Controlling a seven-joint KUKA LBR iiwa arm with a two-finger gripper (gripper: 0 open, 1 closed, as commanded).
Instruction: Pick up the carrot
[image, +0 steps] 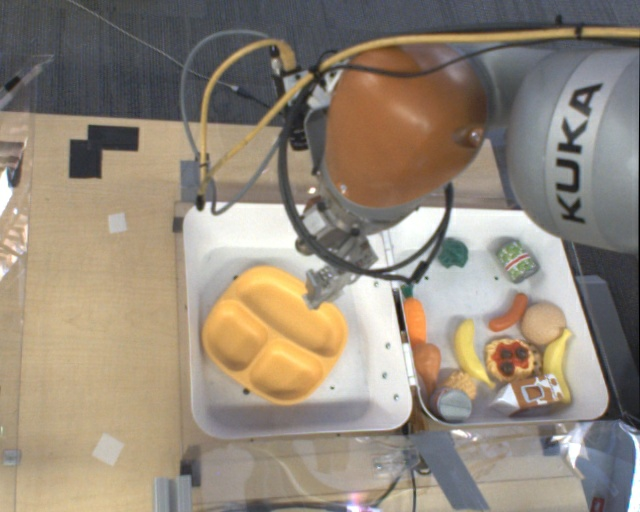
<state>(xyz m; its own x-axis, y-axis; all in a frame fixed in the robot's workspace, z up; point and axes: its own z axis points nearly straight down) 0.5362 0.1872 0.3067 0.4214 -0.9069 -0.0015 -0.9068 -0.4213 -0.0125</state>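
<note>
While my gripper (322, 285), whose finger state I cannot tell, hangs over the yellow divided plate (272, 333), the carrot (415, 320) lies to its right in the neighbouring bin (585, 400).

Robotics laboratory, KUKA arm (560, 130) above wooden counter (90, 330), two white bins (300, 425) beneath it, black fiducial marker (100, 148) to the bins' left

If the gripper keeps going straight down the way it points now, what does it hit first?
Most likely the yellow divided plate in the left bin: the gripper hangs over its upper right rim. Height is hard to judge from above. The carrot lies off to the right, in the other bin.
</note>
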